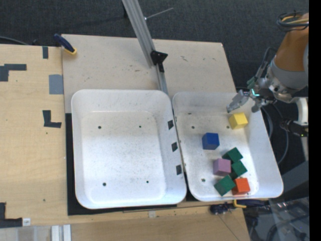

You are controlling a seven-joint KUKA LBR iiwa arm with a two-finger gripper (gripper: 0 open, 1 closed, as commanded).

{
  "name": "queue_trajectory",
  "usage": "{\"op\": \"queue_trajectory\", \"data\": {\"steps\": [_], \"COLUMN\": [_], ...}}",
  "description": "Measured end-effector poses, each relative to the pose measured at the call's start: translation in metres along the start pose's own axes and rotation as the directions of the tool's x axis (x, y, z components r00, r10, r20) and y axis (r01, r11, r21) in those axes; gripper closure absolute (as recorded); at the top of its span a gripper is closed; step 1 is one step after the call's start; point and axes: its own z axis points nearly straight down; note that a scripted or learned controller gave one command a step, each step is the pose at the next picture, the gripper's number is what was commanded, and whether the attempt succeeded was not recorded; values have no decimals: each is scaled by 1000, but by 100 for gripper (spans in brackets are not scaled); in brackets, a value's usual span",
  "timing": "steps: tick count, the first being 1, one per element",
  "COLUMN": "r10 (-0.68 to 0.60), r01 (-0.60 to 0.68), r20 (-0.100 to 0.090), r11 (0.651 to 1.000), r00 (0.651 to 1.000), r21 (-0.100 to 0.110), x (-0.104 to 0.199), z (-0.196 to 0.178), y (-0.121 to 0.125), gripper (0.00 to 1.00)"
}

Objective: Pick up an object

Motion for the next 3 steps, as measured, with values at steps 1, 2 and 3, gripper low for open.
{"op": "queue_trajectory", "data": {"steps": [1, 2, 3], "r10": [-1, -2, 1], "r01": [1, 2, 0], "r20": [2, 1, 11], "r11": [1000, 1000, 1000], "r00": [1000, 1000, 1000], "r21": [-5, 0, -17], "x": [0, 3, -5], "z": [-3, 45, 94], "y": [1, 9, 3], "gripper": [0, 0, 0]}}
